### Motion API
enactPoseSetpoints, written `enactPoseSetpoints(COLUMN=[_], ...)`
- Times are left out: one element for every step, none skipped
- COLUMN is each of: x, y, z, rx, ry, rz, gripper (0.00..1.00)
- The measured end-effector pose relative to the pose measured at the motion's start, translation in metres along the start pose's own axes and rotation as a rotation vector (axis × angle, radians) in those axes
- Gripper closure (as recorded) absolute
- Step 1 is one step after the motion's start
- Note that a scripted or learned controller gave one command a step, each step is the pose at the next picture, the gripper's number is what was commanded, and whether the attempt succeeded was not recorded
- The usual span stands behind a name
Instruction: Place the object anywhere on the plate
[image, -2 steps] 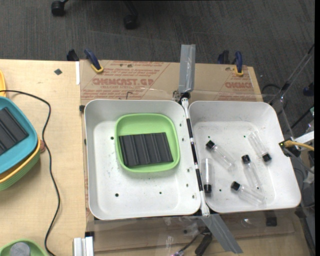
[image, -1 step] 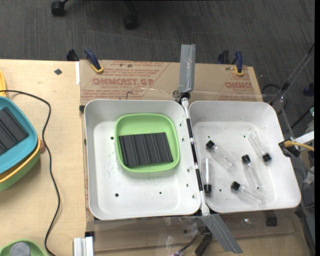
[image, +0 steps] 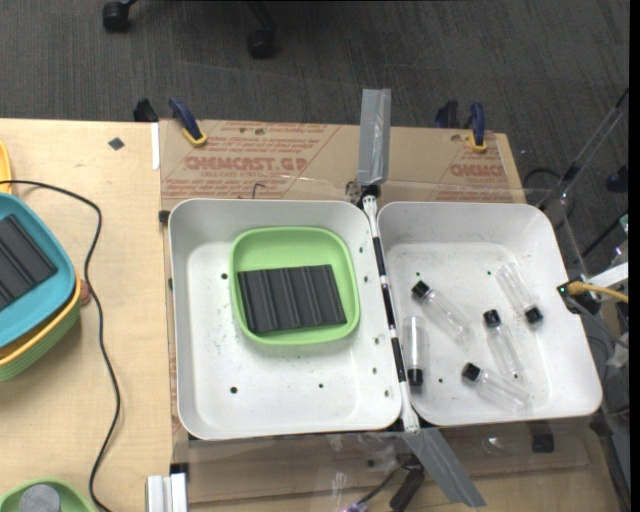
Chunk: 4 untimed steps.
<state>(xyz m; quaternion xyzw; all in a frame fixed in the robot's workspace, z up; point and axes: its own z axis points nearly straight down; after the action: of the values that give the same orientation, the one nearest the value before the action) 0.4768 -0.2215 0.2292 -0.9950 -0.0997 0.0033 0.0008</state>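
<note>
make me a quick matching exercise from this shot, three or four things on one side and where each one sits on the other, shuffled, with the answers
Things:
1. green plate
2. dark ribbed slab
3. clear tubes with black caps
4. blue clamp

Places:
A. scattered in the right bin
B. on the cardboard's far edge, upper left
C. in the left bin
D. lying on the green plate

Pairs: 1-C, 2-D, 3-A, 4-B
</note>
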Motion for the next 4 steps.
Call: enactPoseSetpoints(x=[0.000, 0.000, 0.003, 0.012], y=[0.000, 0.000, -0.013, -0.060], z=[-0.001, 0.003, 0.004, 0.007], rx=[0.000, 0.000, 0.000, 0.000], ry=[0.000, 0.000, 0.000, 0.000], rz=[-0.001, 0.001, -0.004, -0.003], gripper=[0.00, 0.00, 0.00, 0.00])
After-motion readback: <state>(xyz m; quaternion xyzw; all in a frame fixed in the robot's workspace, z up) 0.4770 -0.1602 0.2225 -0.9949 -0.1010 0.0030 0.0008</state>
